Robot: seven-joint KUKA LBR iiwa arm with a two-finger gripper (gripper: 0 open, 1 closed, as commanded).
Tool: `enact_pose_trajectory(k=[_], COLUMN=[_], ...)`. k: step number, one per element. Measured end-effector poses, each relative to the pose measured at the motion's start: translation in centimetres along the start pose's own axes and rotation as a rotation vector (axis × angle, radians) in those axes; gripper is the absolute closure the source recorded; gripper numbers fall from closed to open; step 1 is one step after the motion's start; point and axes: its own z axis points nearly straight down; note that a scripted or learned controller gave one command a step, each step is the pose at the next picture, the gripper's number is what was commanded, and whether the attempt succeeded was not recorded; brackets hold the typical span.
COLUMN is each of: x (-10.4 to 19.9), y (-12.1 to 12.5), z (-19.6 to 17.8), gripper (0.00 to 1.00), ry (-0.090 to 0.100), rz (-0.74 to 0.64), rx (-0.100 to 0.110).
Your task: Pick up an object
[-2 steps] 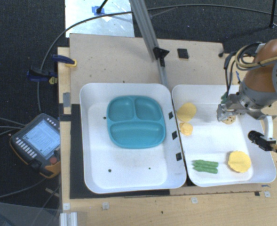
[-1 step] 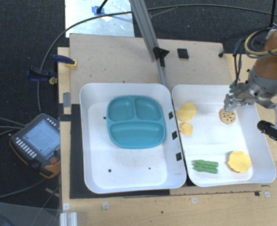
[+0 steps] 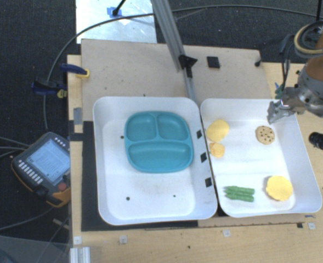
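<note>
Camera position: fixed above the desk (image 3: 232,75), mounted high and set back.
Facing: downward at a slant, the far edge of the desk toward the top.
Distance: far enough to take in both white bins whole, the left bin (image 3: 112,201) and the right bin (image 3: 304,201) side by side, plus dark floor at left.
Arm entry: from the right edge.
Views: one only.

Round brown-speckled cookie (image 3: 265,135) lying flat at upper right of the right bin (image 3: 249,204), pale yellow lump (image 3: 217,130) at its upper left, small yellow piece (image 3: 217,150) just below, green beans (image 3: 239,193) lower centre, flat yellow disc (image 3: 279,187) lower right
</note>
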Motion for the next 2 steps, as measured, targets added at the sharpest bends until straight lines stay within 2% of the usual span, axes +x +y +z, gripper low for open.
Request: enact_pose_trajectory(k=[1,2], x=[4.7,9.6], y=[0.1,-1.7], z=[-0.5,-1.2], gripper=[1.0,1.0], ry=[0.002,0.001], rz=[-0.005,-0.003], rx=[0.001,0.002])
